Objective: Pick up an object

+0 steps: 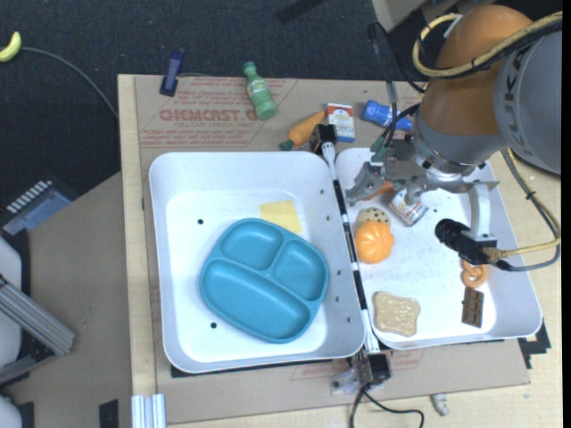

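My gripper (385, 199) hangs over the back left part of the right bin (513, 315), reaching in from the right. Its two fingers stand apart, one finger (362, 185) near the bin's left wall, the other nearer the middle. Nothing shows between them. A small cream dotted block (378, 215) lies just in front of the fingers. An orange pumpkin (373, 242) sits a little nearer the front. A toast slice (395, 314), an orange pretzel (474, 275) and a brown bar (473, 308) lie toward the front of the same bin.
The left bin (174, 194) holds a blue divided plate (263, 279) and a yellow cheese slice (282, 213). Behind the bins lie a green bottle (260, 92), a carrot (306, 128), a small carton (340, 121), a blue can (378, 111) and a blue marker (171, 71).
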### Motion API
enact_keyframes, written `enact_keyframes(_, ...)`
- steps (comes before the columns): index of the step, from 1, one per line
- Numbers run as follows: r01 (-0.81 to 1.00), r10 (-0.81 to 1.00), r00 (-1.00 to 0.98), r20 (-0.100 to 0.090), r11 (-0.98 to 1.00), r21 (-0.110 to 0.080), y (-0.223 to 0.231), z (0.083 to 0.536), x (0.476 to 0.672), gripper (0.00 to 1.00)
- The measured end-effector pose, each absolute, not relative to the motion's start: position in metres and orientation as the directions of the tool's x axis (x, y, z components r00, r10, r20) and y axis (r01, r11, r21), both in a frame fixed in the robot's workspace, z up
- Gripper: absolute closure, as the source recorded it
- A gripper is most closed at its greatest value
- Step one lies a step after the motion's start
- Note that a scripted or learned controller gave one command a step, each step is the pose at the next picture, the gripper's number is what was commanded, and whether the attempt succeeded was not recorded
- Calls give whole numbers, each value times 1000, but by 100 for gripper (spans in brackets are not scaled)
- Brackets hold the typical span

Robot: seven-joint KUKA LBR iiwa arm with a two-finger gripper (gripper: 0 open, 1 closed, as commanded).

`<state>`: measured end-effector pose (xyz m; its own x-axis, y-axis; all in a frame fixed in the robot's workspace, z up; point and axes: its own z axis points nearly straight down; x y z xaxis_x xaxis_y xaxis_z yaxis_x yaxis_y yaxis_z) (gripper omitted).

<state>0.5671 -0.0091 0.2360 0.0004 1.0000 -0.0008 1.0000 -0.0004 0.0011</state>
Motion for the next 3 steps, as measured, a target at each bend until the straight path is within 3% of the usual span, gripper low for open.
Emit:
enact_keyframes(1, 1000, 1000, 2, -1, -2, -3, -61, 184, 593, 0)
enact_keyframes(2, 1000, 1000, 2, 0, -2, -2, -102, 84, 541, 0)
enact_keyframes(3, 1000, 1000, 1, 1, -1, -2, -92, 84, 494, 0)
